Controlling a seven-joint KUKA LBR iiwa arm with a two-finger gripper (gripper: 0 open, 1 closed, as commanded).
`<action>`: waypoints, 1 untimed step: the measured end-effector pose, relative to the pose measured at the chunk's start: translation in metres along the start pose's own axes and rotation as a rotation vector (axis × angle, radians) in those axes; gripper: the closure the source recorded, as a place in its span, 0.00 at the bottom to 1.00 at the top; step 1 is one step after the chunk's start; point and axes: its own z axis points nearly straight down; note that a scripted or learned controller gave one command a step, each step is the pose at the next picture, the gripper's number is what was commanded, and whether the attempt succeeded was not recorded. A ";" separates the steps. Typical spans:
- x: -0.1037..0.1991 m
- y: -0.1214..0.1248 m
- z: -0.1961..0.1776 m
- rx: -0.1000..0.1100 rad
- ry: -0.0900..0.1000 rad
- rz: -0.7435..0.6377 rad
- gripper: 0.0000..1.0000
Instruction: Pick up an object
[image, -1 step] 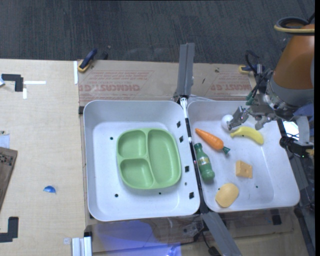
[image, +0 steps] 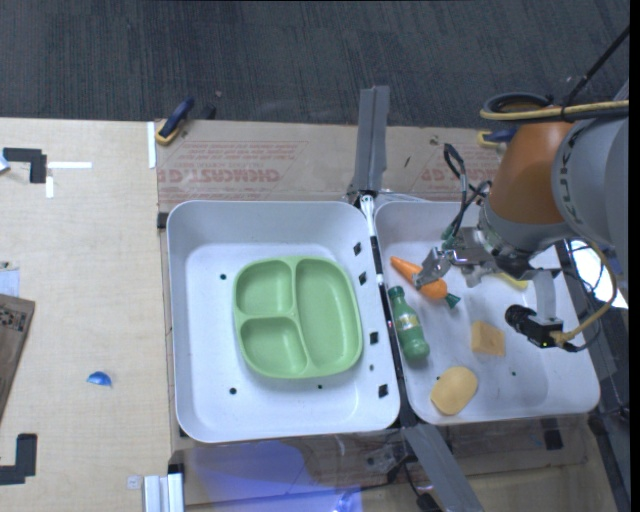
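The grey arm (image: 590, 170) enters from the right edge of the frame, in its upper right part, and bends down and leftward. The orange band (image: 528, 175) sits just above the wrist, right of centre in the upper half. Below and left of the band, the metal gripper (image: 436, 268) points toward the lower left. Black cables run along the wrist and loop out to the arm's lower right.

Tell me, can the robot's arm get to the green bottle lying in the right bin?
Probably yes. The green bottle lies uncovered near the right bin's left wall, with nothing on top of it. The gripper hovers just above the toy carrot right beside it, so a short move should reach it.
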 end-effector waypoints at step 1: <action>-0.001 -0.006 0.026 0.000 0.001 -0.112 0.00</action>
